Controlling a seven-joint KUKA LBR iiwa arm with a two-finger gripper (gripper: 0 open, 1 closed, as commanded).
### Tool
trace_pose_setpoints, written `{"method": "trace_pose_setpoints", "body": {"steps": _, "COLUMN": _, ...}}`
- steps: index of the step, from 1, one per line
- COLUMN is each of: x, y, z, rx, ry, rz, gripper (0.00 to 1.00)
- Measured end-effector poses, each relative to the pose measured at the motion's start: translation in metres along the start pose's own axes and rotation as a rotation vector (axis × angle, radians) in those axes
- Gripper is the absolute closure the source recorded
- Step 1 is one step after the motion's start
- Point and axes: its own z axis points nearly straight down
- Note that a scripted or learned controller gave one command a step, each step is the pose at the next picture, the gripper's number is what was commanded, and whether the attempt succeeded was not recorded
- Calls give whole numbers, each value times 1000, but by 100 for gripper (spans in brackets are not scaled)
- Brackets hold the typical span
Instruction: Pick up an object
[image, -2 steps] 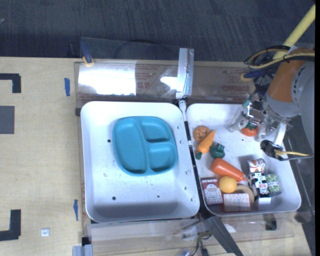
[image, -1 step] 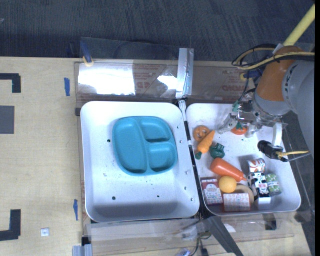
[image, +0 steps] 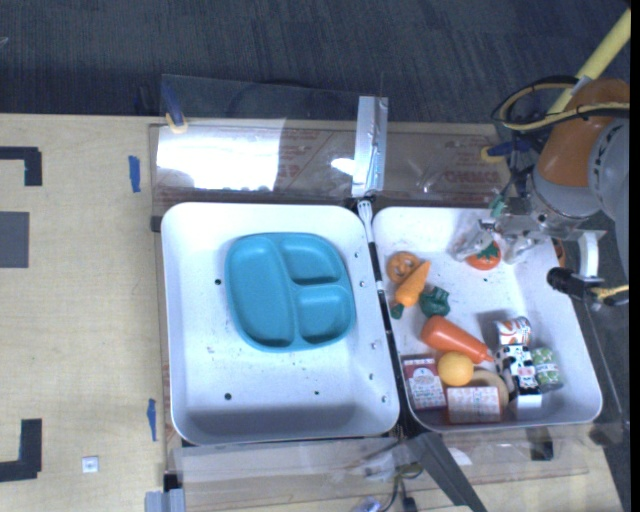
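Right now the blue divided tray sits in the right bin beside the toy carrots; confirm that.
Not quite: the camera view shows the blue divided tray in the left bin. The toy carrots lie in the right bin, apart from it.

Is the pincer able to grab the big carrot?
Probably yes. The pincer hangs over the same bin, and the big carrot lies on top with its upper side bare, though a yellow ball touches it.
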Motion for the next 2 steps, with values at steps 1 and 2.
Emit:
{"method": "trace_pose_setpoints", "body": {"steps": 1, "x": -1, "y": 3, "z": -13, "rx": -17, "ry": -12, "rz": -4, "gripper": 100}}
{"method": "trace_pose_setpoints", "body": {"steps": 2, "x": 68, "y": -7, "z": -115, "rx": -25, "ry": -21, "rz": -173, "gripper": 100}}
